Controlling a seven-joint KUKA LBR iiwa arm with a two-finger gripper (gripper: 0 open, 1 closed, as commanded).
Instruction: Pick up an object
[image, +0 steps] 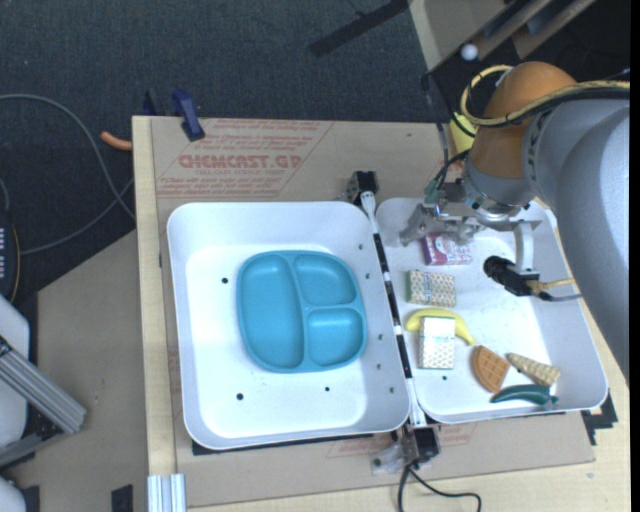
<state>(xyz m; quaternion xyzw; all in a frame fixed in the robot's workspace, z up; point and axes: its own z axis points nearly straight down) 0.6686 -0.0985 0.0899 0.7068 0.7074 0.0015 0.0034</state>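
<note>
Tan board (250, 155) under two white bins (200, 240), dark carpet (250, 60) around, gripper (443, 228) above right bin (570, 340), grip unclear.

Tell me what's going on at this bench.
The robot arm reaches in from the right, with its gripper low over the far end of the right bin, just above a pink packet. Whether it has hold of the packet can't be told. A banana and a cone lie nearer in that bin. The left bin holds a blue divided plate.
</note>
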